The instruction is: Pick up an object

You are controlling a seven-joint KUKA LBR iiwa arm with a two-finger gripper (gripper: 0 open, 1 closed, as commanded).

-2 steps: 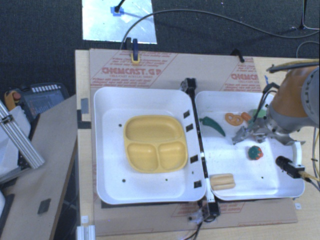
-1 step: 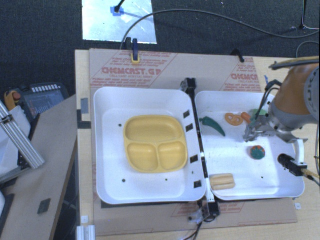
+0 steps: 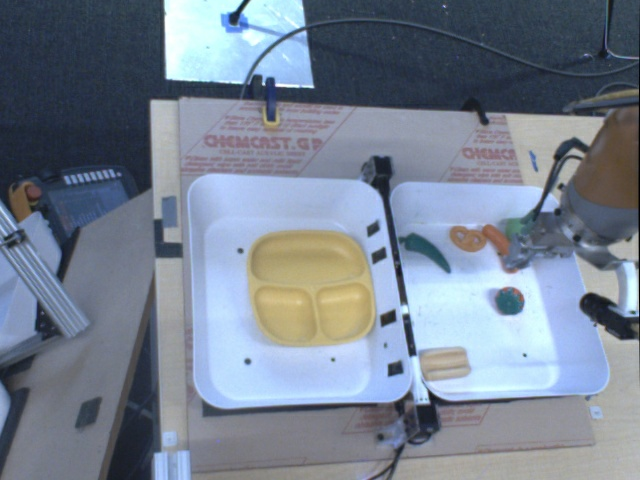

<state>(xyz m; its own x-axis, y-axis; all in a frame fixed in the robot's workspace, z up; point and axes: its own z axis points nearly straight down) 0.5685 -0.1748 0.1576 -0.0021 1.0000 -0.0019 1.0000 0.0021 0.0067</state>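
- Trouble could come from crowding: the orange carrot (image 3: pixel 495 237) and the orange pretzel (image 3: pixel 464 238) lie just beside each other in the right bin (image 3: pixel 560 378), so the claw might nudge one while going for the other.
- Another slip could come from the carrot being small and smooth, so I think it could pop out if it is pinched near its end.
- The claw (image 3: pixel 517 256) is low in the right bin, at the carrot's right end, with something green (image 3: pixel 514 227) just beside it.
- It is too blurry and dark there to tell how wide the claw is, or if it has anything in it.
- It may be touching the carrot, but I cannot be sure.
- The arm (image 3: pixel 608 183) comes in over the right side of that bin.
- Other things to pick wait in the same bin: a green pepper (image 3: pixel 428 251) near the left wall, a small round blue-green toy (image 3: pixel 510 301) near the middle, and a tan bun (image 3: pixel 444 362) at the front left corner.
- The left bin (image 3: pixel 215 268) has a yellow tray (image 3: pixel 308 286) with three parts, well apart from the claw.
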